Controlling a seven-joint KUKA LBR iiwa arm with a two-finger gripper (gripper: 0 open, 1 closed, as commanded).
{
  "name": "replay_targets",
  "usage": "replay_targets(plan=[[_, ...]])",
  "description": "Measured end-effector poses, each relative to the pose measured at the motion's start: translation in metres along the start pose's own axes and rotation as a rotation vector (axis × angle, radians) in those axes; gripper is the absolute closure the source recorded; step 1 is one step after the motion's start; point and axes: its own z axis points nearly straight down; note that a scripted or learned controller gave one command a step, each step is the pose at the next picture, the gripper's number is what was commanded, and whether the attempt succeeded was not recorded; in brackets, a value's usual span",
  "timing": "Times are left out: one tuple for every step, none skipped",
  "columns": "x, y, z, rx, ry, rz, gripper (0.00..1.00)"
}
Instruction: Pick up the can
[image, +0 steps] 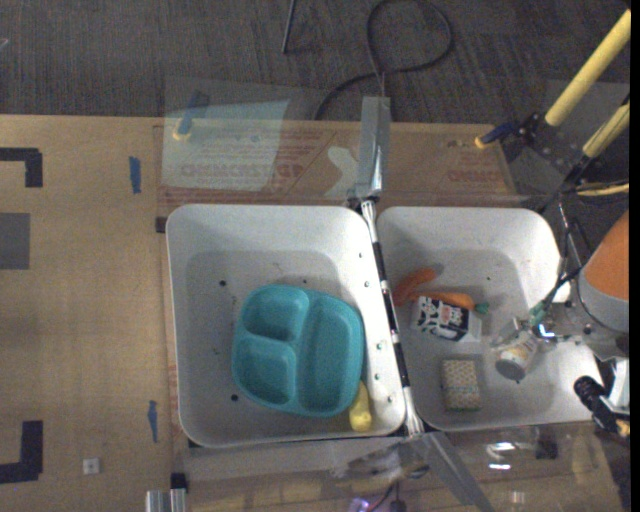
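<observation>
The can (513, 358) is a small silver cylinder, tilted, with its round end facing the lower left, in the right part of the right bin (480, 230). My gripper (528, 336) reaches in from the right and its tip sits right against the upper end of the can. The metal parts of the wrist blend with the can, so the grip itself is unclear. Behind the gripper, the grey arm with its orange band (612, 268) hangs over the bin's right rim.
The right bin also holds an orange carrot (417, 282), a black-and-white carton (443, 318) and a speckled sponge (460, 384). In the left bin (200, 300) lie a teal divided plate (298, 349) and a yellow item (360, 408).
</observation>
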Motion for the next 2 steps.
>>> replay_targets(plan=[[-0.007,-0.001,-0.009,-0.005,-0.013,0.007,1.0],[0.059,0.042,-0.109,0.007,-0.012,-0.053,1.0]])
